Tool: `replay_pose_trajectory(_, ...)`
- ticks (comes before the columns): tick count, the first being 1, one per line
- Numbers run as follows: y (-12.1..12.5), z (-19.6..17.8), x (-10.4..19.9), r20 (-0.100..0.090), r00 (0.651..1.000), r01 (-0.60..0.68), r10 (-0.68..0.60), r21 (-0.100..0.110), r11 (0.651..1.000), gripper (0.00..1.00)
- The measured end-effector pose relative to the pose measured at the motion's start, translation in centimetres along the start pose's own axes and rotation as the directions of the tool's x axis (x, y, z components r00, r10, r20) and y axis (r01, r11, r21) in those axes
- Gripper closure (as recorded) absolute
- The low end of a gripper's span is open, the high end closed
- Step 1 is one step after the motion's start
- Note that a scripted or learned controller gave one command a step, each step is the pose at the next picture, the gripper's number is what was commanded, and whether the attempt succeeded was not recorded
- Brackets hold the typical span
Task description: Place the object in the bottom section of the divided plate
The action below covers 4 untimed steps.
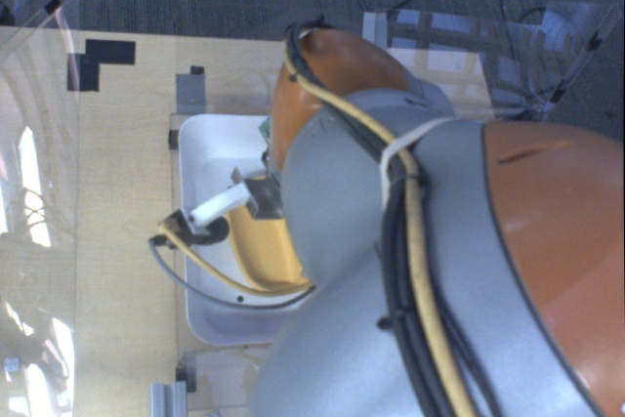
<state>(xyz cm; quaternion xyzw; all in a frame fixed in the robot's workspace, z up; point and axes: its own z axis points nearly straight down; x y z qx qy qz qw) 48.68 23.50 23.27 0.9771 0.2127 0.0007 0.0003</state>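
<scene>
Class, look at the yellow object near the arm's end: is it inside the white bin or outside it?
Inside. The yellow object lies within the white bin, the bin's white floor and rim showing left of and below it. The arm covers its right part.

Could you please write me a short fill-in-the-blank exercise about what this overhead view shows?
1. The arm is grey with bands coloured ____.
2. The bin on the bench is coloured ____.
3. The yellow plate lies inside the ____.
4. The bench surface is made of light ____.

Missing words: orange; white; bin; wood
</scene>
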Motion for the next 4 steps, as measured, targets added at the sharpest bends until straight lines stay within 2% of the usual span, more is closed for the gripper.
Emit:
replay_pose_trajectory(3, 0.0, 0.0, 0.0, 0.001, 1.000, 0.001, -0.001, 0.000, 1.000, 0.00)
replay_pose_trajectory(4, 0.0, -1.0, 0.1, -0.001, 1.000, 0.008, -0.008, -0.002, 1.000, 1.00)
